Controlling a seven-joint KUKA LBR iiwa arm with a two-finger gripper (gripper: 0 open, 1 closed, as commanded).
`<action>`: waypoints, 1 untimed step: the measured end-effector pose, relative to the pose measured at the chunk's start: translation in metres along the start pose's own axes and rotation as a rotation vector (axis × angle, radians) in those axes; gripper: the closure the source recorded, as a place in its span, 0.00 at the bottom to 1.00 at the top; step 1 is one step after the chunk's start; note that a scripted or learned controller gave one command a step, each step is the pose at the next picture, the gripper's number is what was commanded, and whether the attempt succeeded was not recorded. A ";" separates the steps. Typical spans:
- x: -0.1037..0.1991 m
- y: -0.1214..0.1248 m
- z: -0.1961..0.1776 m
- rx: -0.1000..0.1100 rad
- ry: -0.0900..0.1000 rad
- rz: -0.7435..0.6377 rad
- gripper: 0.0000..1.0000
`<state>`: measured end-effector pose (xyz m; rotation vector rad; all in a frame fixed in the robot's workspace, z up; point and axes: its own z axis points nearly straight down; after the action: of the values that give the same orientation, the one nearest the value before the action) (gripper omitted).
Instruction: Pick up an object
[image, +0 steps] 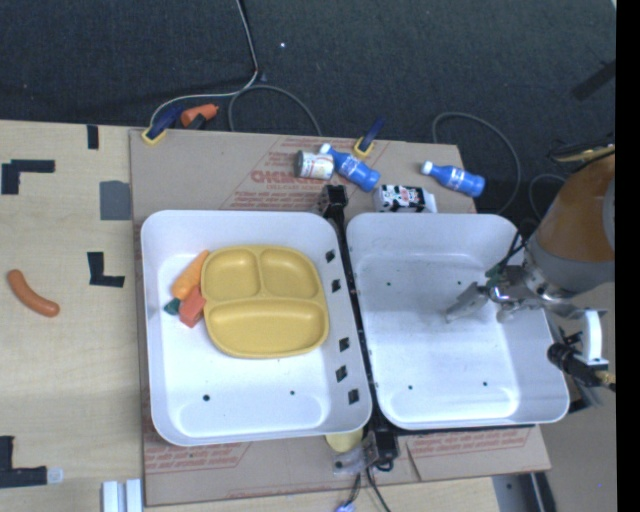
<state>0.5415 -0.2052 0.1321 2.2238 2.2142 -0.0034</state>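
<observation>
Tool (468, 302) position: over the right bin (400, 400), in its upper right part, with the arm (575, 235) entering from the right edge of the camera view. Tool state: the two fingers appear parted, one pointing left and down toward the bin floor, and nothing is visible between them; contact with the bin floor cannot be confirmed from this angle. Task status, judged from the layout: no object has been picked up, so the grasp and the lift both remain to be done. Candidate objects, listed left to right: an orange sausage-shaped item (32, 293) lies on the desk (60, 220) well apart from both bins; in the left bin (240, 425), an orange and red piece (187, 290) sits touching the left edge of a yellow divided plate (266, 301); behind the bins, on the cardboard sheet (240, 170), lie a small white container (316, 163), a blue bottle (356, 169), a black and white packet (405, 199) and a second blue bottle (454, 179). All of these lie outside the right bin, so the tool would likely need to travel left to the neighbouring bin to reach an object.
</observation>
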 end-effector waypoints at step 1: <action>0.115 0.069 0.041 0.000 0.008 -0.016 0.00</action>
<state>0.6109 -0.0909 0.0906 2.2093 2.2363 0.0048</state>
